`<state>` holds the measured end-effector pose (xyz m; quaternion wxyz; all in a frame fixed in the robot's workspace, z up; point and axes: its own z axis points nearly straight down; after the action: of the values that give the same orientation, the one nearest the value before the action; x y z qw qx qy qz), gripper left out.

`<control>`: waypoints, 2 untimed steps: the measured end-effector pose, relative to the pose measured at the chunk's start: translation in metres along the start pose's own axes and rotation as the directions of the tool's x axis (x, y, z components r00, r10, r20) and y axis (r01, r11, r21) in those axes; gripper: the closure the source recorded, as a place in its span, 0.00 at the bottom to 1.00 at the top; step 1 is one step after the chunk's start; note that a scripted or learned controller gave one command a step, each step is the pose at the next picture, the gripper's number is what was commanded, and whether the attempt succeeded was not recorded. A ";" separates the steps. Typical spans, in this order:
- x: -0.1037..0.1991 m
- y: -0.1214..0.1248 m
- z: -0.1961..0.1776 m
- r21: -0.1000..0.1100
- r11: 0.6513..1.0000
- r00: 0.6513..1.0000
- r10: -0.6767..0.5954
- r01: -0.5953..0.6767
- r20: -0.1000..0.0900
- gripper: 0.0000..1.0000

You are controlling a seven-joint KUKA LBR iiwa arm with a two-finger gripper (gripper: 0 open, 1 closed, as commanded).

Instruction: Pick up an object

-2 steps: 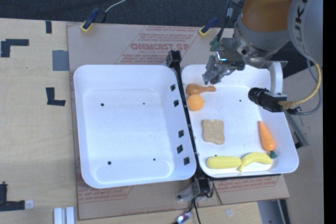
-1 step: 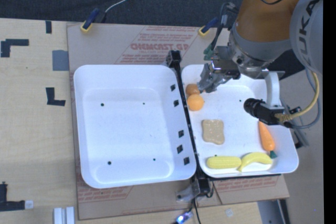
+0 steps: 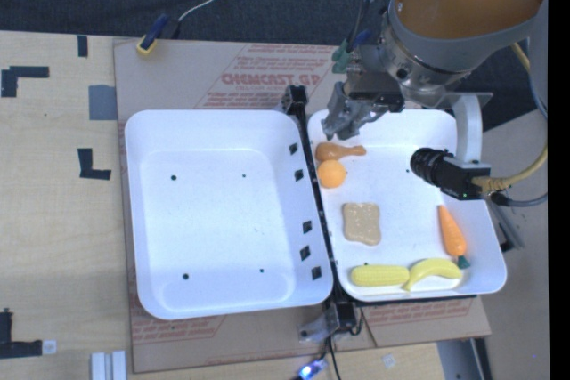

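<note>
Reversed red print "CHEMCRAFT" on cardboard sheet (image 3: 258, 76); hand (image 3: 341, 125) above drumstick (image 3: 338, 152).

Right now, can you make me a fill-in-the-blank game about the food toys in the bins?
1. The carrot lies in the ____ bin.
2. The banana lies beside the ____ near the bin's front edge.
3. The gripper hangs just above the toy ____ leg.
4. The bread slice lies just below the round ____.

Missing words: right; corn; chicken; orange
</note>
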<state>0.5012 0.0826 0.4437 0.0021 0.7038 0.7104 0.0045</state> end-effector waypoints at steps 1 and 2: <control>0.057 -0.017 -0.096 -0.001 1.000 1.000 0.000 0.000 -0.001 1.00; 0.119 0.003 -0.090 0.009 1.000 1.000 0.003 -0.003 0.003 1.00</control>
<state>0.5025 0.2015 0.5340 0.0000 0.7048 0.7094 0.0000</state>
